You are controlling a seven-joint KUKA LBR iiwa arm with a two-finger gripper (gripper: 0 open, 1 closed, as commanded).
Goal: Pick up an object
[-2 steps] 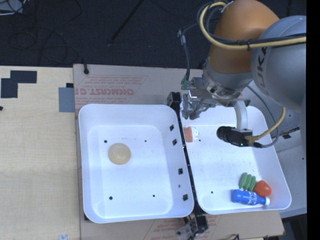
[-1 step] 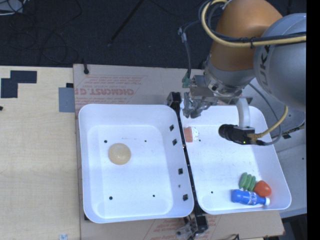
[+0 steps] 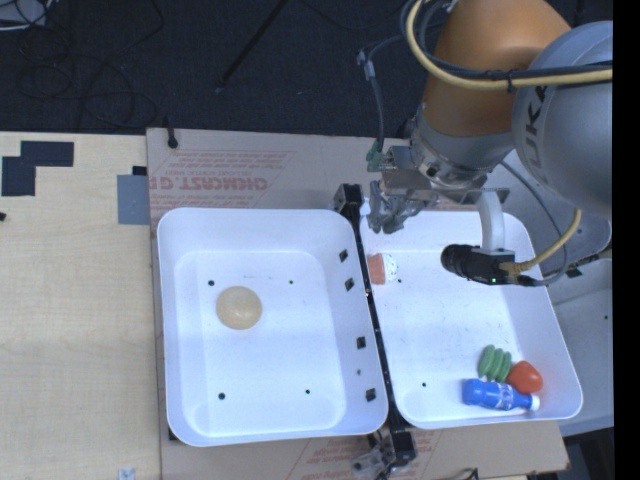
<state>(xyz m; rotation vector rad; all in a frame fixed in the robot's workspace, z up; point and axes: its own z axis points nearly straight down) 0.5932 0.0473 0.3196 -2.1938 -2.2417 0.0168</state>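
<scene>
You are looking down on a pale wooden table (image 3: 70, 308) carrying two shallow white plastic bins side by side, set on a sheet of brown cardboard (image 3: 250, 173) with red printing.

The left bin (image 3: 180, 238) sits in the centre of the frame and holds one item: a round, pale beige ball-like object (image 3: 239, 307) lying left of the bin's middle, well apart from the walls.

The right bin (image 3: 550, 338) holds the rest. Near its upper left corner, just beside the dividing edge between the bins, lies a small orange-pink block (image 3: 376, 269) with a little white-and-green piece touching its right side. In the lower right corner three things cluster close together: a blue plastic bottle with a white cap (image 3: 498, 395) lying on its side, a green ridged vegetable-shaped toy (image 3: 493, 361) just above it, and a red-orange rounded toy (image 3: 525, 376) touching the green one on its right.

The grey arm with the orange band (image 3: 495, 28) fills the upper right of the frame. Its end effector (image 3: 392, 218) hangs over the upper left corner of the right bin, above the orange-pink block and apart from it. You cannot tell how the end effector stands, spread or pressed together; nothing is seen pinched in it. A black cylindrical unit (image 3: 475, 262) juts from the wrist over the right bin.
</scene>
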